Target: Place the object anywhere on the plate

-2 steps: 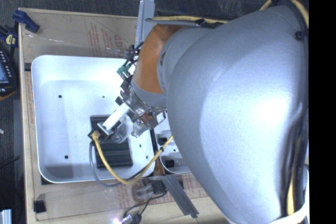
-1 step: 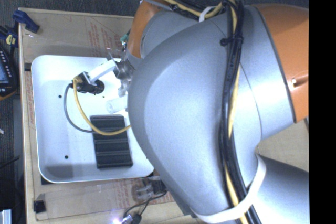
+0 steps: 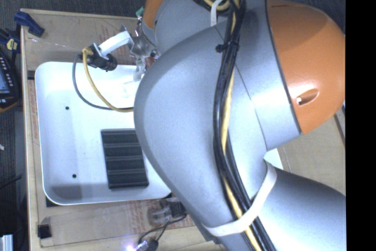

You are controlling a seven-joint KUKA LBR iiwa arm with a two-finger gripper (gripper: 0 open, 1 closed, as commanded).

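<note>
Left edge: one blue clamp (image 3: 27, 23) sits on the bench corner, outside the bin.

One white bin (image 3: 57, 144) is in sight. Its floor carries two small dark dots, one toward the far side and one toward the near side.

One black-and-yellow cable (image 3: 88, 86) loops over the bin's far half, running up toward the wrist.

One dark ribbed slab (image 3: 124, 159) lies flat in the bin's near half, its right edge close under the arm's shadowed body. We take it to be the task's thing, but we cannot tell whether it is the object or the plate. Nothing touches it.

The gripper (image 3: 141, 62) hangs over the bin's far right corner, well apart from the slab. The arm's bulk covers most of it, so we cannot tell whether it is released, clenched, or grasping anything.

One arm (image 3: 235, 126) covers the right of the view; we count two orange parts (image 3: 311, 67), one large at right and one at top.

Step in hand, by our judgement: an approach or search, with placement not yet done.

To do it well:
- Come down square over the slab's middle, aligned across its short side.
- Keep the cable loop clear of the descent path.
- Confirm a grasp before any travel, since the body of the arm hides the wrist.
</note>
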